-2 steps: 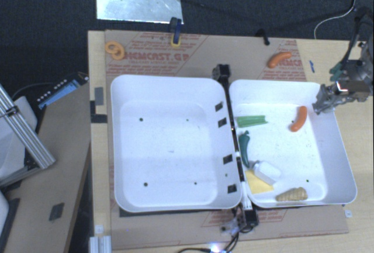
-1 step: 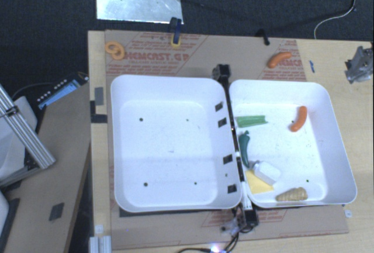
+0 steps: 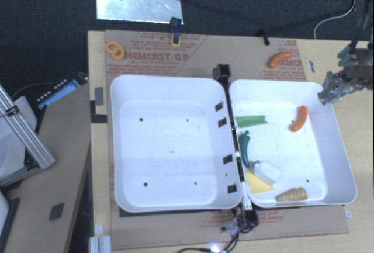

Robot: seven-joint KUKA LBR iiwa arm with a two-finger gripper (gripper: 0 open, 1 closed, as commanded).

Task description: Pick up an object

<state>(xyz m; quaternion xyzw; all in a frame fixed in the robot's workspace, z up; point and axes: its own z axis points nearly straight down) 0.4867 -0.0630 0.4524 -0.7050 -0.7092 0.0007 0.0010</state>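
The right bin (image 3: 333, 146) holds several small objects. An orange sausage (image 3: 298, 118) lies near its far right. A green flat piece (image 3: 251, 121) and a dark green pepper-like piece (image 3: 243, 145) lie by the left wall. Near the front sit a white block (image 3: 267, 173), a yellow wedge (image 3: 256, 183) and a tan cone (image 3: 291, 194). My gripper (image 3: 331, 94) hangs over the bin's far right rim, right of the sausage and apart from it. Nothing shows in it.
The left bin (image 3: 125, 94) stands beside the right one. On the cardboard behind the bins lie a second orange sausage (image 3: 280, 59), a tan ring (image 3: 115, 49) and a yellow-and-blue clamp (image 3: 175, 33). A metal rail (image 3: 20, 129) stands at the left.
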